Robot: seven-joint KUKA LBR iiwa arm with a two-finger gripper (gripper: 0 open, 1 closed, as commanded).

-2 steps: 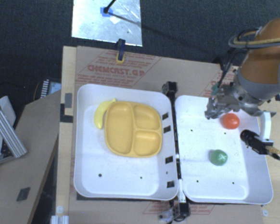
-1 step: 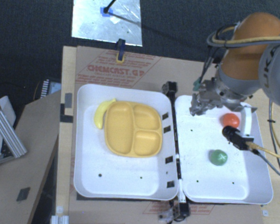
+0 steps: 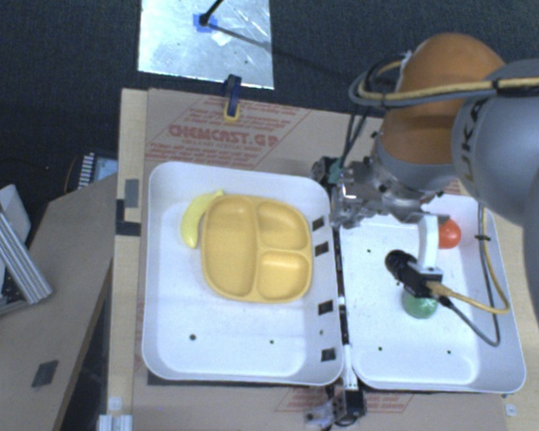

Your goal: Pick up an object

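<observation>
The gripper [image 3: 362, 200] hangs over the right bin's [image 3: 444, 363] near-left corner, and how wide it is open cannot be told. A green object [image 3: 420, 306] lies mid-bin with a red object [image 3: 449, 234] beyond it. The gripper should centre squarely over one before descending.

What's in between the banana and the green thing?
In the camera view: the yellow plate, then the two bins' meeting rims.

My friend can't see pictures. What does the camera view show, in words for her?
A grey robot arm with an orange band reaches from the right over the right white bin, which holds a green thing and a red thing. The left white bin holds a yellow divided plate with a banana at its left edge.
</observation>
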